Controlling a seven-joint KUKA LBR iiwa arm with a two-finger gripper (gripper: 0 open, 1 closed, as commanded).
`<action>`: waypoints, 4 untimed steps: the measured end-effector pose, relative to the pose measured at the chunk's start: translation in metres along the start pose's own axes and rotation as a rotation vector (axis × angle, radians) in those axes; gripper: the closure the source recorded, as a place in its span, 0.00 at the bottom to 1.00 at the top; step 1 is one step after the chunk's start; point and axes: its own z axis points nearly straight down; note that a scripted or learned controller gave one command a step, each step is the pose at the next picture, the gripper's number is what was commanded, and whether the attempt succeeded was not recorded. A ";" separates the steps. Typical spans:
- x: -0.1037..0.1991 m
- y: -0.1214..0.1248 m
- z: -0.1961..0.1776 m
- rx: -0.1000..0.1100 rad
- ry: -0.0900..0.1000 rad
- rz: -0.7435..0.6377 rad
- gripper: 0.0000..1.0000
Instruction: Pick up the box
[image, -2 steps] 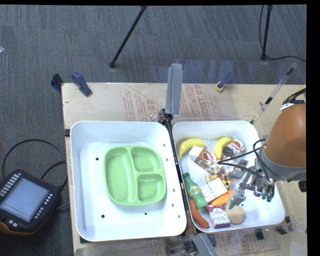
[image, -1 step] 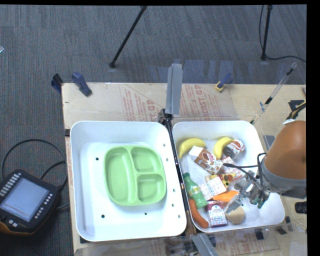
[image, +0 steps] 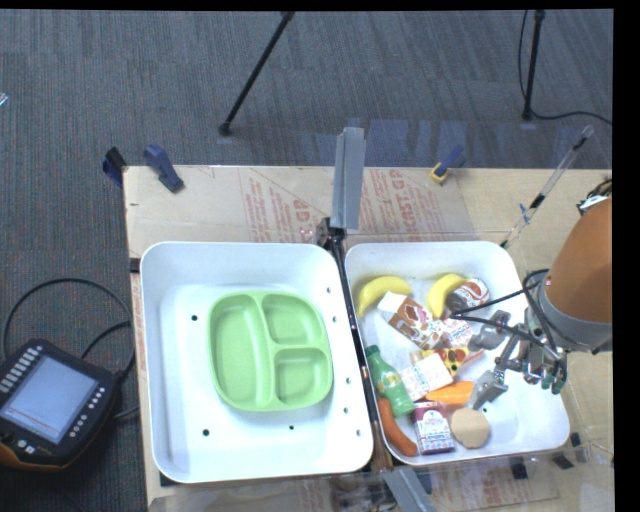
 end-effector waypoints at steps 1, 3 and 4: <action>-0.013 -0.024 -0.130 0.000 -0.003 0.085 0.00; -0.005 -0.038 -0.188 -0.001 -0.010 -0.299 1.00; -0.011 -0.060 -0.234 0.002 -0.008 -0.753 1.00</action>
